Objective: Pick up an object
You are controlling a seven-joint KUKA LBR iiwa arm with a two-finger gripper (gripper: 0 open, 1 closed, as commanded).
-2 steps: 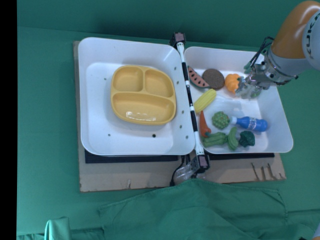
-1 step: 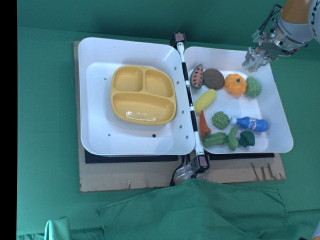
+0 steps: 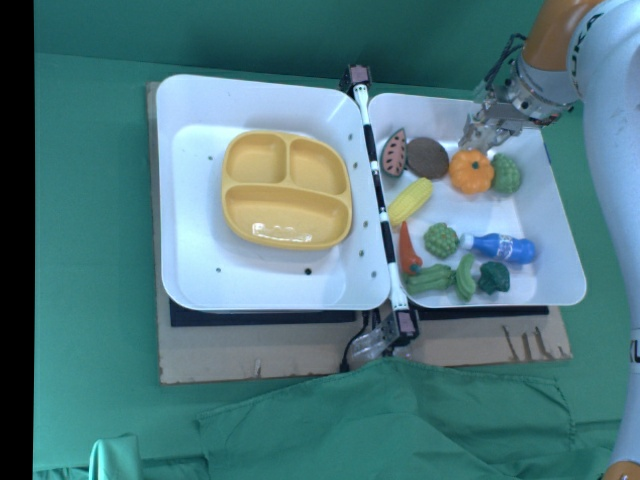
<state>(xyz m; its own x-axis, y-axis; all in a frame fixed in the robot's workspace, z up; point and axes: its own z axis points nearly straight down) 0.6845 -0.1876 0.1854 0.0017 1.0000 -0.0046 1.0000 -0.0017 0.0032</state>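
My gripper [image 3: 478, 136] hangs over the back of the right bin [image 3: 560, 258], its tips just above the orange pumpkin [image 3: 471, 171]. Nothing shows between its fingers. Around it lie a brown round potato [image 3: 427, 156], a watermelon slice [image 3: 394, 153], a green bumpy fruit [image 3: 506, 174], a corn cob [image 3: 410, 202], a small green artichoke-like piece [image 3: 440, 239], a blue bottle [image 3: 502, 247], a carrot [image 3: 408, 251], broccoli [image 3: 493, 278] and green pods [image 3: 447, 277].
The left bin [image 3: 190, 258] holds a yellow divided plate [image 3: 287, 189]. A black-and-white bar [image 3: 378, 196] runs between the bins. Green cloth [image 3: 400, 423] lies bunched at the bench's front edge.
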